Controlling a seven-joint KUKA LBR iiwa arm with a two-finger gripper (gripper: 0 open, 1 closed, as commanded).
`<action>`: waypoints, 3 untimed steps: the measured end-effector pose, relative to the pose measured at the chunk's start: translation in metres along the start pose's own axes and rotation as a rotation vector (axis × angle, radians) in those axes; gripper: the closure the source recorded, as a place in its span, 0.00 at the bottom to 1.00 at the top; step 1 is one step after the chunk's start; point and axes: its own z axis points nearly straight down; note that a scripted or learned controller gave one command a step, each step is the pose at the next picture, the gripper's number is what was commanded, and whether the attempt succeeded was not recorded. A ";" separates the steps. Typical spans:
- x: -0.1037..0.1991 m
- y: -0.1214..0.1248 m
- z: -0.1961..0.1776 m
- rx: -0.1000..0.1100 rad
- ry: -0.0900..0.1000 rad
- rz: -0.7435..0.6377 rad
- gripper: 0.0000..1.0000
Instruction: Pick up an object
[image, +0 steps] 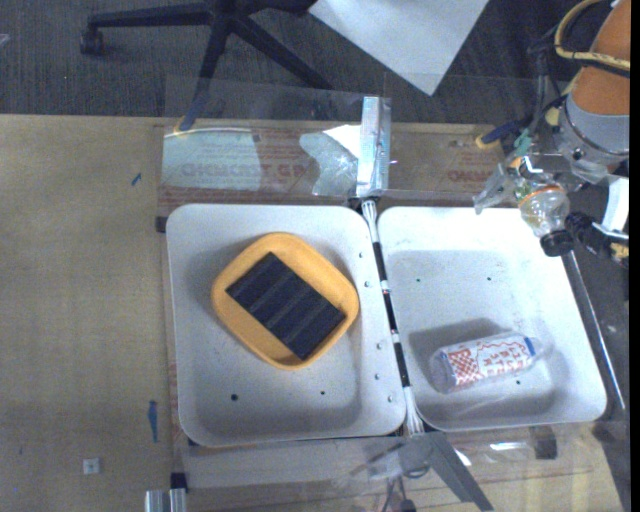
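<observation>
The arm's pincer sits at the upper right corner of the right shallow white bin, up near its far rim, and the clutter of wrist hardware there makes it impossible to tell how the pincer is set or whether it has hold of anything; nothing can be made out in its grasp. By the look of things the pick has not begun and the arm is parked at the edge of the workspace. The nearest candidate is the clear plastic bottle with a red-and-white patterned label, lying on its side in the front part of that same right bin, well apart from the pincer. The next move would call for travelling forward and down over the bottle, turning so the grasp crosses its narrow body rather than its length, since a round bottle on its side could roll away. The left shallow white bin holds a yellow rounded-square tray with a dark ribbed insert, tilted and broad, probably harder to grip. Behind the bins on the tabletop stands a clear plastic sheet; nothing lies between the pincer and the bottle.
</observation>
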 end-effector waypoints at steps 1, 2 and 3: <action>0.034 -0.082 0.084 -0.001 0.000 -0.256 0.00; 0.022 -0.088 0.122 0.001 0.001 0.088 0.00; -0.030 -0.067 0.164 -0.008 -0.002 -0.031 0.00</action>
